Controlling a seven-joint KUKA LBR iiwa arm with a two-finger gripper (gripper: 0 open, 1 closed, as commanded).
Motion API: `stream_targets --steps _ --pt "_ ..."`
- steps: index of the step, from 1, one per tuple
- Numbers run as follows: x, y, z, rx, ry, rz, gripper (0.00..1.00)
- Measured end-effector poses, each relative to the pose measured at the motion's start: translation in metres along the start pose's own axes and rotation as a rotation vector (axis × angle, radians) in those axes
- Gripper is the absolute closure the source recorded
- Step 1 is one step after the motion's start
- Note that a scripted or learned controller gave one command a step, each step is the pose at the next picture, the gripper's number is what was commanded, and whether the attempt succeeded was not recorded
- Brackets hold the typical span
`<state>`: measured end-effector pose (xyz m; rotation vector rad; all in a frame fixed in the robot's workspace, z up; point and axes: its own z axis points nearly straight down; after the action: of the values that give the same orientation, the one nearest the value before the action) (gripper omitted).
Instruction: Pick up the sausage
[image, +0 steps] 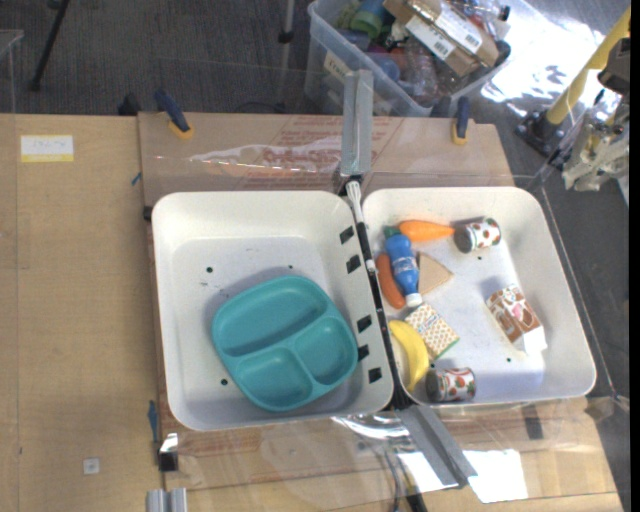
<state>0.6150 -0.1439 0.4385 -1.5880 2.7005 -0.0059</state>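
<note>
Pale wooden bench (70, 330) under a fixed overhead camera, carrying two shallow white bins side by side, with dark carpet beyond its far edge. A clear plastic tub (400, 50) packed with cartons and oddments stands on the floor behind. Blue clamps (172, 112) hold a clear sheet to the bench's far side, and a grey metal bar (356, 135) runs down to the seam where the bins meet. Small black clips line that seam.

The left bin (180, 240) holds a teal divided plate (285, 343), lying flat towards its near right corner.

The right bin (560, 300) is crowded. The sausage (388, 282), a reddish-orange stick, lies lengthwise along the bin's left wall, close to the seam and touching a blue bottle (403, 262) on its right. Above them an orange carrot (425, 231) lies crosswise, its tip towards a red-spotted can (478, 235) on its side. A tan wedge (434, 272) sits just right of the bottle. Nearer the camera, a yellow banana (408, 350) curves along the left wall below the sausage, with a chequered packet (433, 328) beside it and a second spotted can (452, 383) at its lower end. A red-and-brown printed box (513, 312) lies apart, towards the right wall.

A white label (47, 147) is stuck to the bench at far left; its writing is too small to read, as is the print on the box, cans and packet.
</note>
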Motion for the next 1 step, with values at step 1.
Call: stream_targets --steps 1 --pt "0.0241 0.0098 0.0003 -0.003 0.002 0.006 1.0"
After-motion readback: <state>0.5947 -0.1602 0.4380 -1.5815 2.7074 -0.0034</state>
